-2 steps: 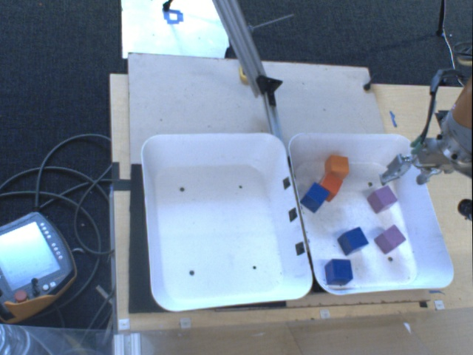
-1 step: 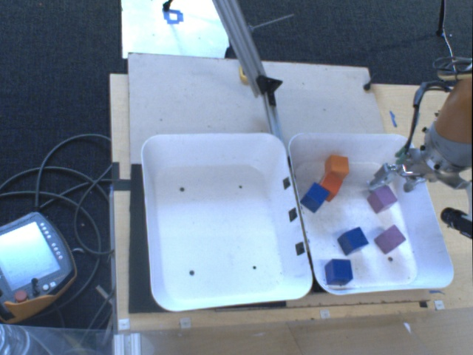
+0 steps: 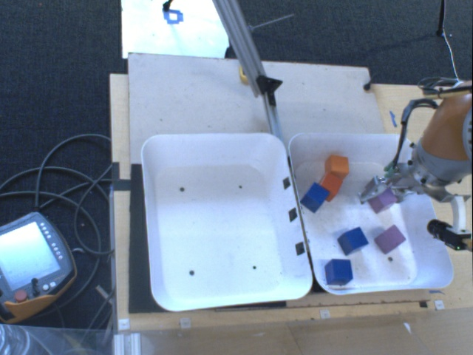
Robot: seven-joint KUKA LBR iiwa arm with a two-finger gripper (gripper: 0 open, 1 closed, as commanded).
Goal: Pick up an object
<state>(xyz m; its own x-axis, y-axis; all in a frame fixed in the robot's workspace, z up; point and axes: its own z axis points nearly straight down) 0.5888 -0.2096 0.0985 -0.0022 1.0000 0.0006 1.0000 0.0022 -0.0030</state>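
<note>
Your bench [image 3: 185,95] is a pale wooden top on dark carpet, with a grey-white board laid across its back half and two shallow white bins side by side at the front. In the right bin [image 3: 443,268], the gripper [image 3: 382,192] sits low at the right side, and you can see a small purple block [image 3: 383,201] right at its fingertips, tilted and seemingly pinched between them; it looks lifted slightly off the bin floor, though you cannot be sure of that from this angle. The block is a plain matte purple cube with no markings you can read.

Near it, a second purple cube [image 3: 389,238] lies just below and to the right. Two blue cubes, one [image 3: 352,239] mid-bin and one [image 3: 338,271] near the front wall, sit apart from a third blue cube [image 3: 315,197], which touches two stacked orange blocks [image 3: 334,174] near the bin's left side.

The left bin [image 3: 159,220] shows a bare white floor with four small dark dots. A metal pole [image 3: 238,32] slants across the board. At far left you have a teach pendant [image 3: 31,261] with its lit screen, too blurred to read, and looping black cables [image 3: 74,176] on the carpet
</note>
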